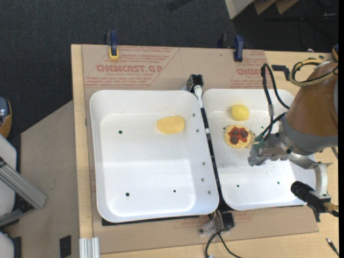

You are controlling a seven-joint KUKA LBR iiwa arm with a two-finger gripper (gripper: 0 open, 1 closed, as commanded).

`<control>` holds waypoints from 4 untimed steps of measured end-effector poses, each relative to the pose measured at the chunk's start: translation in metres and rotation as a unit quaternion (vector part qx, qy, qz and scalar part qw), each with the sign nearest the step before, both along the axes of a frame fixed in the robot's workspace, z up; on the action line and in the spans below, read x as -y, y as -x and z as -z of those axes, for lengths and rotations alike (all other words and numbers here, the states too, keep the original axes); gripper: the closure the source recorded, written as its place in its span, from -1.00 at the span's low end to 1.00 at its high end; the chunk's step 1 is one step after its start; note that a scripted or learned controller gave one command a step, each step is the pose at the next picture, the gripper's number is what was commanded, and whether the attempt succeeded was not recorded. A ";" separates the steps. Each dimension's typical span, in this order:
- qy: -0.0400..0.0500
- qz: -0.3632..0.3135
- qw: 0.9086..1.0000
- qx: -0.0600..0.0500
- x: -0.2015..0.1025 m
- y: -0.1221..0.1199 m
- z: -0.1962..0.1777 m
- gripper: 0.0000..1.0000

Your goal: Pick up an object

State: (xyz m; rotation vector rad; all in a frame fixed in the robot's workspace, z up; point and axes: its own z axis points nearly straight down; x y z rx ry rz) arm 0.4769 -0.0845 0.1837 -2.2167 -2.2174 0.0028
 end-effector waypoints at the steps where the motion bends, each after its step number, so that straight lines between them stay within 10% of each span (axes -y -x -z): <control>1: 0.003 -0.002 1.000 0.014 -0.004 -0.038 -0.184 1.00; 2: 0.000 0.002 1.000 -0.005 0.010 -0.001 -0.037 1.00; 3: 0.004 0.002 1.000 0.007 0.047 -0.003 -0.114 1.00; 4: 0.001 0.001 1.000 0.000 0.043 -0.002 -0.061 1.00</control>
